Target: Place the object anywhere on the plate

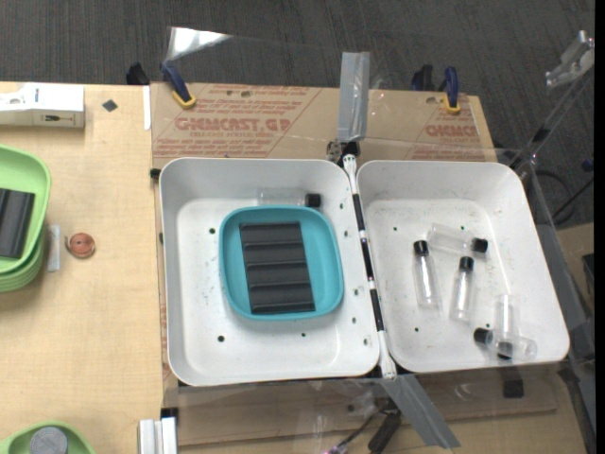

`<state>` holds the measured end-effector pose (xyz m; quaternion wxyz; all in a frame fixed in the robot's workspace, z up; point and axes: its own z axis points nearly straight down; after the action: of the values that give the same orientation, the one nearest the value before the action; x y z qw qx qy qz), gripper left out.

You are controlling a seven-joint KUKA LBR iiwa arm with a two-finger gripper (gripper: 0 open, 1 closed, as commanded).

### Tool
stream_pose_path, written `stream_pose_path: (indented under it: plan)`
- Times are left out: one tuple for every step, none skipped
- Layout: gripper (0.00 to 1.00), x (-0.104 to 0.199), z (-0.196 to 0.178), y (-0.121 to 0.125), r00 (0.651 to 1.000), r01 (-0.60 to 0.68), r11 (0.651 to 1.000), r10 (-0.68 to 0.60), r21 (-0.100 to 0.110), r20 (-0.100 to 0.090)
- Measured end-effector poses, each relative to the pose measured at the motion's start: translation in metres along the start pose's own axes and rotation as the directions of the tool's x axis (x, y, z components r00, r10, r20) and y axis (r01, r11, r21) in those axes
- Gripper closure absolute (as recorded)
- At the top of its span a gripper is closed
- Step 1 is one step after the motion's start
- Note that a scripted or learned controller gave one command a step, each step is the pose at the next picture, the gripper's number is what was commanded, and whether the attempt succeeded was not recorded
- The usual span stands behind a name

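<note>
A teal square plate (233, 258) lies in the middle of the left bin (189, 348), with a black ridged pad (276, 268) covering its centre. Just behind the plate's far rim, a clear vial with a black cap (289, 199) lies on its side on the bin floor. In the right bin (534, 253), several more clear, black-capped vials are scattered: one (424, 272) left of centre, one (462, 288) beside it, one (458, 238) farther back, and a pair (501, 332) near the front right corner.
A cardboard sheet (284, 121) held by clamps lies behind the bins. On the wooden bench to the left are a green tray (28, 253), a small round brown piece (81, 245) and a white box (40, 107).
</note>
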<state>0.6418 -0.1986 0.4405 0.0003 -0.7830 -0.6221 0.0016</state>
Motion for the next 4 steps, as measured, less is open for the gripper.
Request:
stream_pose_path:
  plan:
    - [0.0,0.0,0.0,0.0,1.0,0.0,1.0,0.0,0.0,0.0]
    - [0.0,0.0,0.0,0.0,1.0,0.0,1.0,0.0,0.0,0.0]
    - [0.0,0.0,0.0,0.0,1.0,0.0,1.0,0.0,0.0,0.0]
    - [0.0,0.0,0.0,0.0,1.0,0.0,1.0,0.0,0.0,0.0]
